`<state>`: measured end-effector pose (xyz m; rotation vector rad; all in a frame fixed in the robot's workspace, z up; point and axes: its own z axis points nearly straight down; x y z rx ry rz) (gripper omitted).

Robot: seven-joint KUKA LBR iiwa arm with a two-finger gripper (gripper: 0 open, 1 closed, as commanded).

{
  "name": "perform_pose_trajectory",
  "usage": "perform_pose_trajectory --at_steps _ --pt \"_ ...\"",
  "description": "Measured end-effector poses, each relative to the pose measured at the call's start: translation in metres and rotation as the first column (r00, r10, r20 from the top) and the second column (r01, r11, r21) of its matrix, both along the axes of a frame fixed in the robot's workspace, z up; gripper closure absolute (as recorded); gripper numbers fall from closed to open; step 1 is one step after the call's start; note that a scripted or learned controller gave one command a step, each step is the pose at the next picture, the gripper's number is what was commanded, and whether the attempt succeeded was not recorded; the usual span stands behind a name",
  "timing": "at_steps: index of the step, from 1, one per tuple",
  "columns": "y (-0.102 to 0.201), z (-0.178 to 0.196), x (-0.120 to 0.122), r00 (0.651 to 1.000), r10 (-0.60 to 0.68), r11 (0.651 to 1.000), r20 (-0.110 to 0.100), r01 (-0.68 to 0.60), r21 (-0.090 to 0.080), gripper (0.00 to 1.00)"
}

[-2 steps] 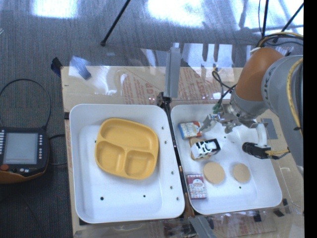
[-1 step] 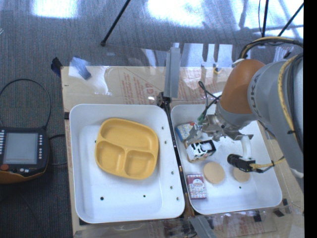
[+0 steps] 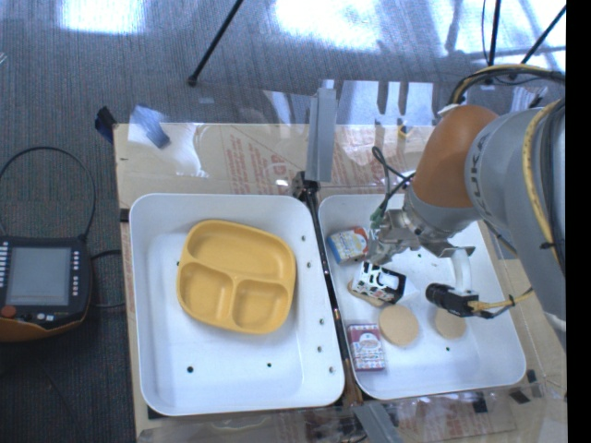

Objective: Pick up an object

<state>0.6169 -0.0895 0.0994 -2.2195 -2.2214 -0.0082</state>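
Okay, overhead camera: my arm reaches in from the right and my tool hangs low over the right bin, directly above the black-and-white patterned piece. I judge that piece to be my target, since it lies flat near the bin's middle with room around it. Whether the tool is spread or pressed together I cannot tell from this angle, because the wrist hides it, and the piece lies on the bin floor. Just left of the tool sits a small blue-and-white packet, near the bin wall, which I'd call awkward to reach. Toward the front, a tan disc, a second tan disc and a red box lie flat, apart from my target. In the left bin the yellow divided plate rests alone, leaving this side for picking.
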Motion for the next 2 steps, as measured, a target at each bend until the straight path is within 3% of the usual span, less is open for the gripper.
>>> perform_pose_trajectory --at_steps 1,2 --pt "0.000 -0.001 0.000 1.000 -0.001 1.000 -0.001 0.001 0.000 0.00" --pt "-0.016 -0.011 -0.025 1.000 0.001 1.000 -0.002 -0.001 -0.002 0.00"
